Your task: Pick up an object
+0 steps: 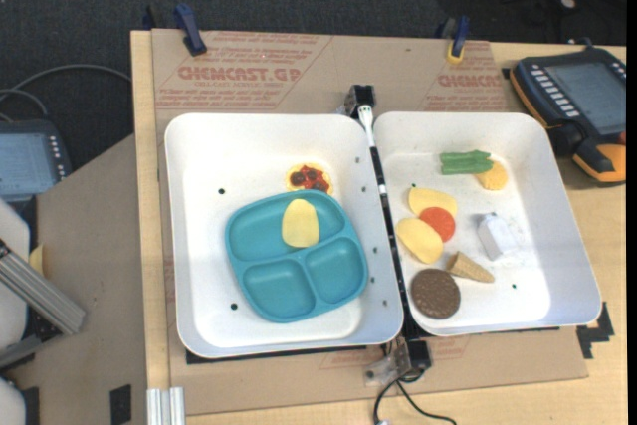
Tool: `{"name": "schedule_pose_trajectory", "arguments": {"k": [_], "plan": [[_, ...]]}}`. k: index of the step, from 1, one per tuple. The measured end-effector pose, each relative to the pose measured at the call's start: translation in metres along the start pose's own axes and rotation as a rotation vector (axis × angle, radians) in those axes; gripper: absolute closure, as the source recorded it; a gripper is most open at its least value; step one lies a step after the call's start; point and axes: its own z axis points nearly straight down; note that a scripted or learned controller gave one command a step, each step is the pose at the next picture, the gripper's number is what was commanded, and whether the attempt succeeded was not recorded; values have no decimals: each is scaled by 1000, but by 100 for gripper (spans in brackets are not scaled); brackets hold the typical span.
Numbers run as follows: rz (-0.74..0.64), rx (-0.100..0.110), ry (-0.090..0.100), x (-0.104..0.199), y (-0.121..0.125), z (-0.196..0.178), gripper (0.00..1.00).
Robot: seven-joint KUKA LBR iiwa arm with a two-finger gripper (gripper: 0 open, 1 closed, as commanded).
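No single object is named, so the likeliest targets are the loose toys in the right bin (pixel 557 214): a green piece (pixel 465 161) at twelve o'clock with an orange lump (pixel 494 178) touching it at its four o'clock, a yellow piece (pixel 430 202) and a red disc (pixel 438 223) overlapping near the middle, a yellow oval (pixel 419 239) just at the disc's seven o'clock, a cone (pixel 470 267) and a brown disc (pixel 436 294) toward six o'clock, and a pale, hard-to-read block (pixel 497 235) at three o'clock. In the left bin (pixel 189 214) a teal tray (pixel 328 279) carries a yellow oval in its top compartment, with a small pizza (pixel 310 178) just beyond the tray's twelve o'clock edge. Of the gripper I cannot tell anything here, neither its spread nor any load. Judging the risks: the middle cluster sits so tightly that fingers may close on two pieces or nudge one away; the flat discs may offer little edge to pinch; the white block may be misjudged against the white floor.
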Motion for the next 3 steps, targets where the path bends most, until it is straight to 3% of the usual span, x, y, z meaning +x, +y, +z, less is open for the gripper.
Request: {"name": "schedule_pose_trajectory", "arguments": {"k": [1, 2, 3], "plan": [[4, 36, 16, 4, -7, 169, 0], [2, 31, 15, 28, -9, 315, 0], [2, 15, 6, 16, -6, 242, 0]]}}
